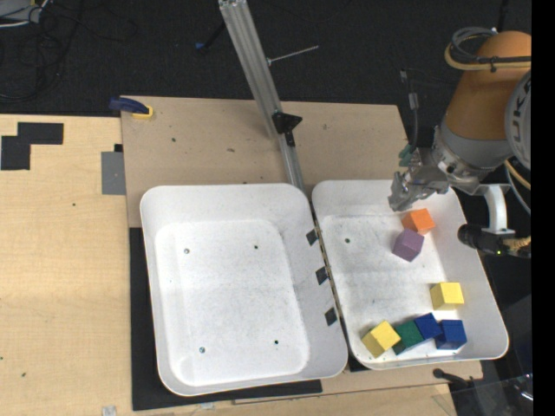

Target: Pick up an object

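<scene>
My gripper (404, 198) hangs over the far part of the right bin (364, 271), just up and left of an orange block (421, 220). A purple block (408, 244) lies right below the orange one. Further toward the front sit a yellow block (447, 295) and a cluster of a second yellow block (380, 338), a green block (408, 334) and two blue blocks (440, 330). From this angle the fingertips blur together and nothing shows between them.
The left bin (227, 284) lies beside the right one, with black clips (321, 274) along the shared rim. A slanted aluminium rail (260, 81) rises behind the bins. The arm's orange band (486, 94) stands at the right.
</scene>
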Robot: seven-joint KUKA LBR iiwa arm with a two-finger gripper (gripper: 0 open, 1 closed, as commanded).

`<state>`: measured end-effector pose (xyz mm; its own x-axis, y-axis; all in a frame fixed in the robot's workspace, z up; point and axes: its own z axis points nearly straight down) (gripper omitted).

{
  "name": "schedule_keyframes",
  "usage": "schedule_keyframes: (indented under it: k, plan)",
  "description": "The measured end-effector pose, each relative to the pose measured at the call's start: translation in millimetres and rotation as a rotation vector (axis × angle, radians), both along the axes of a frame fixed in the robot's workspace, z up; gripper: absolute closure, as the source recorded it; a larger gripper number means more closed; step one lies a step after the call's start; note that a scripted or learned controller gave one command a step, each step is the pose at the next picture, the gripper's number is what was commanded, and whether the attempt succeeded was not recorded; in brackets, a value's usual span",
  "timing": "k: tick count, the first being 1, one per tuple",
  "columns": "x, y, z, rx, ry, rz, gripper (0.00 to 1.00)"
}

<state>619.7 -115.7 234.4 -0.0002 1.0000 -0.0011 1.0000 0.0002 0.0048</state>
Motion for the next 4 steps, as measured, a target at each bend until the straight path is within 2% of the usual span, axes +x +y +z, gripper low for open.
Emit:
schedule_keyframes:
  k: [1,2,4]
  plan:
    - [0,-2,32,0.001,0.003,-0.001,1.0]
    - [3,47,16,0.003,0.009,0.004,1.0]
    - [-11,158,-12,0.003,0.01,0.004,1.0]
